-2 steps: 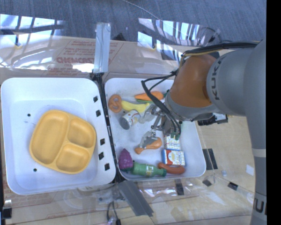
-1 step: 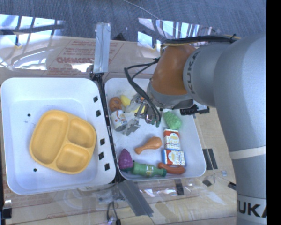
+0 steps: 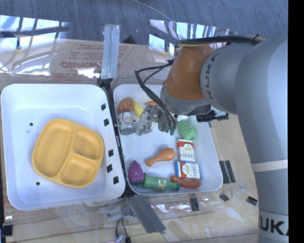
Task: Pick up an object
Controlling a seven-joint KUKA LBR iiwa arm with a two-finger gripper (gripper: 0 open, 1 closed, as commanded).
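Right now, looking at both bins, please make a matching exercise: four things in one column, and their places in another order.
Things:
1. yellow plate
2. chicken leg
3. purple grapes
4. tool

Places:
A. right bin, upper part
B. left bin
C. right bin, bottom left corner
D. right bin, middle

Pairs: 1-B, 2-D, 3-C, 4-A

Dark grey carpet (image 3: 66, 1) covers the floor beyond the counter (image 3: 233, 135). Brown cardboard (image 3: 55, 59) with red print lies behind the bins, crossed by grey tape (image 3: 109, 52). Clear plastic (image 3: 25, 27) there reflects bright window light.
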